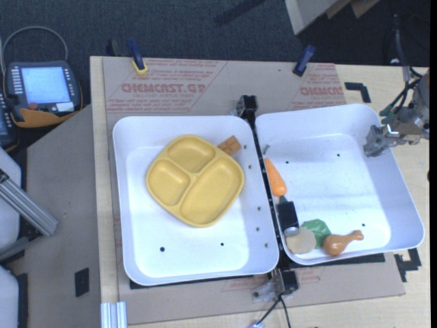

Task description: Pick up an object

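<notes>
In the left bin (136,251) lies a yellow divided plate (196,180), with a small brown block (229,145) peeking out at its upper right edge. The right bin (403,210) holds an orange carrot (274,177) along its left wall, a black block (287,215), a round beige piece (300,240), a green piece (317,228) and a brown drumstick (343,241) near its front corner. My gripper (376,142) hangs at the right bin's upper right rim, far from all of these, with nothing seen in it.
The bins rest on a cardboard sheet (205,80) held by blue clamps (137,55) at the back. A teach pendant (42,91) sits at the far left. A black divider (254,156) runs between the bins.
</notes>
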Robot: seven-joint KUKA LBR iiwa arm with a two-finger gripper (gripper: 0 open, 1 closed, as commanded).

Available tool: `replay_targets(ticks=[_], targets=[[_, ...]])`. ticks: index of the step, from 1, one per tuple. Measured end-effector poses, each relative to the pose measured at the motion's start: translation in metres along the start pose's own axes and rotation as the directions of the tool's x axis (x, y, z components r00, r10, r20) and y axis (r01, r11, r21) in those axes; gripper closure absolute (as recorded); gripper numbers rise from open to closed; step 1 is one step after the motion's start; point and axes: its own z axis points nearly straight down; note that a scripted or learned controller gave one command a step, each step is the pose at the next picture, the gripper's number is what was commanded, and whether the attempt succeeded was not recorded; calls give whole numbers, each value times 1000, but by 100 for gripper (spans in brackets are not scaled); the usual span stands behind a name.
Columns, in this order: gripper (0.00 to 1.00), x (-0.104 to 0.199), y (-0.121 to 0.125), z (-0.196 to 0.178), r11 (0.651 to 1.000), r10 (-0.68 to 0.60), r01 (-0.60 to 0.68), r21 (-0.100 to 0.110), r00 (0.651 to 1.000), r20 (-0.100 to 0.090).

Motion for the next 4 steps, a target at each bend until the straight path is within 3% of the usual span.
replay_targets(ticks=[2, 4], targets=[[100, 99, 14, 27, 1000, -2, 2, 10, 1000, -5], [100, 211, 37, 20, 1000, -3, 3, 4, 1000, -4]])
